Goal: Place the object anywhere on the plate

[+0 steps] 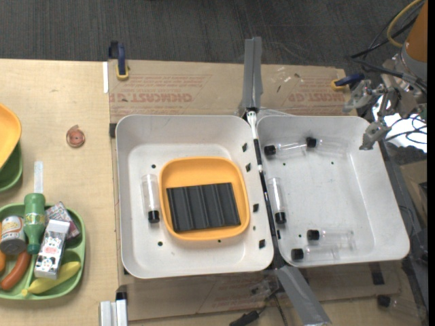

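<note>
The dark ribbed block (pixel 203 206) on the orange plate (pixel 204 174) looks stiff, light and best pinched across its short sides; the jaws' state cannot be told

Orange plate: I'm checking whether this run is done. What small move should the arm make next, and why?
Probably just lift the pincer up and away. The dark ribbed block already lies flat inside the orange plate in the left bin, and the pincer hangs apart from it at the right bin's far corner.
</note>
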Robot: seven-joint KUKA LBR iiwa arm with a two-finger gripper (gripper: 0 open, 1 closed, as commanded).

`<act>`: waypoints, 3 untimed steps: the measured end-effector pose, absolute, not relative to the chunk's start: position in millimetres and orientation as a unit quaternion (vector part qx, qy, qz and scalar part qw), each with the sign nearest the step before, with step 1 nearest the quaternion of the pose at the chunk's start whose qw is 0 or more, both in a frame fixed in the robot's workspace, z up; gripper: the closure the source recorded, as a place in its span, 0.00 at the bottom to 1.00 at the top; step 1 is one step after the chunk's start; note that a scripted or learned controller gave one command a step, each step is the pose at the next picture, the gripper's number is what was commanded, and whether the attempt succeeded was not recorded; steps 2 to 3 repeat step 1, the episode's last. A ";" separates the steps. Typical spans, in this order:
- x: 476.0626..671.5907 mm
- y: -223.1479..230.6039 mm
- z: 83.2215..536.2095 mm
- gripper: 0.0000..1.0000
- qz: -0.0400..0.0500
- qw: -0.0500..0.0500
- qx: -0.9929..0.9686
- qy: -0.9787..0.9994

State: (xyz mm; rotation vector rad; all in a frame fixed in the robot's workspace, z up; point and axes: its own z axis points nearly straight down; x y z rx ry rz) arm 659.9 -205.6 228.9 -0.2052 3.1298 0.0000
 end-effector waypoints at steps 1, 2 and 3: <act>660.2 -221.9 235.4 0.00 -0.001 0.004 -0.101 0.995; 660.2 -221.9 235.4 0.00 -0.001 0.004 -0.101 0.995; 660.2 -221.9 235.4 0.00 -0.001 0.004 -0.101 0.995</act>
